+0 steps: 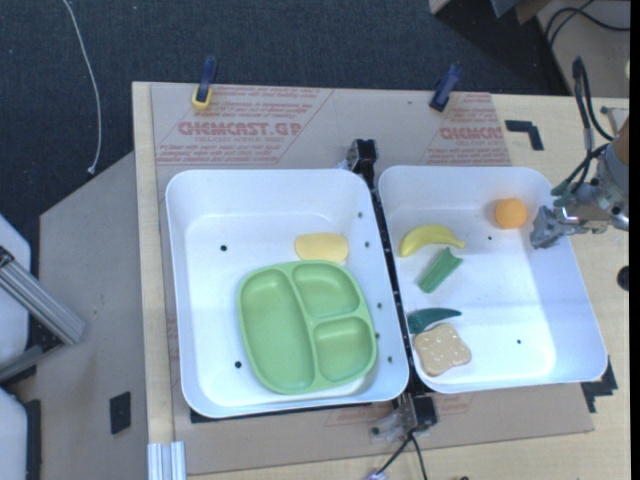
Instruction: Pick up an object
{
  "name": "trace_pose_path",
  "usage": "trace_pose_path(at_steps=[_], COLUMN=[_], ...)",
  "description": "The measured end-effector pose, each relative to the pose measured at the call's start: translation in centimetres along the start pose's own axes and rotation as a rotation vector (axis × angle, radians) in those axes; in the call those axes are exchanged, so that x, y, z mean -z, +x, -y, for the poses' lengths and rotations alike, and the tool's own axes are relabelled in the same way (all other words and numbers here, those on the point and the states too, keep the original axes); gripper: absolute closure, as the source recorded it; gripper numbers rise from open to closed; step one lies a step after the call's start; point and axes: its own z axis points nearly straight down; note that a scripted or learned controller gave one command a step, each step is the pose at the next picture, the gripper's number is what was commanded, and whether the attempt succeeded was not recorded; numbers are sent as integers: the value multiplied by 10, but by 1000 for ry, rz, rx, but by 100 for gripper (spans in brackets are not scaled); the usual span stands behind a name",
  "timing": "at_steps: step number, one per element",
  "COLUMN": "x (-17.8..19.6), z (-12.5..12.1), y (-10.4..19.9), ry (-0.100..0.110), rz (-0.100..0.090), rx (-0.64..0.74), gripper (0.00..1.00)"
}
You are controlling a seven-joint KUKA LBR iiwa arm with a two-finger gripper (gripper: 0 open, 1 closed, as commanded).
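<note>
- End effector (553, 226) sits at the right rim of the right bin (570, 298), at the tip of the grey arm (605, 193) that comes in from the right edge of the view.
- How far it is spread cannot be told: the metal parts blur together at this size, and nothing can be made out gripped in it.
- Orange ball (510, 213) lies just beside the end effector, on its left and a little higher in the view; whether the two touch cannot be told.
- Yellow banana (430, 238) lies farther left of the end effector, near the bin's left wall.
- Green stick-shaped piece (439, 269) lies tilted just below the banana, left of and below the end effector.
- Dark green leaf-shaped piece (432, 318) lies lower still, next to the bin's left wall.
- Tan cracker-like square (441, 349) touches or almost touches the leaf-shaped piece from below, well apart from the end effector.
- Left bin (200, 268), far left of the end effector, holds a green divided tray (305, 325) with three compartments.
- Pale yellow lump (321, 247) rests at the tray's upper edge.
- Both bins stand side by side on the bench (160, 148), on a brown board printed with red lettering.
- Two clamps, one with a yellow handle (204, 86) and one blue (445, 88), grip the board's far edge.
</note>
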Motion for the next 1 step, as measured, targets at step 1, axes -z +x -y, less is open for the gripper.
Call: trace_pose_path(at_steps=[1], x=[11], z=[9], y=[60], ry=[8], rz=[-7], rx=[6], gripper=[100])
